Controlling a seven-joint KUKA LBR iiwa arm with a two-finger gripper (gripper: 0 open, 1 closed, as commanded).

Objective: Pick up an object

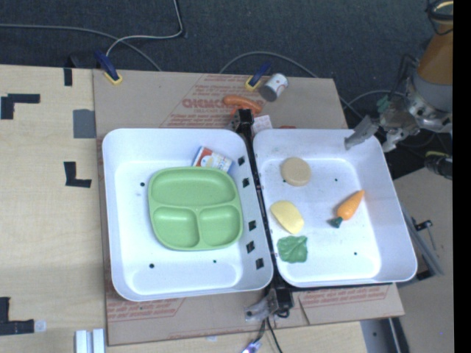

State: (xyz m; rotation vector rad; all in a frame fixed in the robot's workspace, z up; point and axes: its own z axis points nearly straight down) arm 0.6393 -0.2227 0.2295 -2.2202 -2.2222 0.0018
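Two shallow white plastic bins sit side by side on a sheet of brown cardboard laid over the pale wooden tabletop (44, 219). The left bin (121, 197) holds a light green plastic plate with three compartments (196, 207), lying flat near the middle. A small printed carton in white, blue and red (212, 157) is tucked just behind the plate's far rim, partly hidden by it.

The right bin (383, 219) carries four small toy foods, all lying apart from one another. A round tan biscuit-like disc (296, 171) rests toward the far left part of the bin. A pale yellow oval piece (287, 216) lies nearer the front, close to the wall shared with the left bin, and a crinkled dark green leafy piece (293, 249) sits just in front of it. An orange toy carrot with a green stem end (347, 207) lies tilted near the bin's middle, to the right of the yellow piece.

The grey arm with its orange band reaches in at the upper right. Its gripper (364, 134) hangs over the far right corner of the right bin, well apart from every toy. Whether the fingers are spread or closed cannot be told, and nothing is seen between them.

Beyond the bins, an orange object (241, 102) and a small grey cylinder (273, 87) lie on the cardboard.
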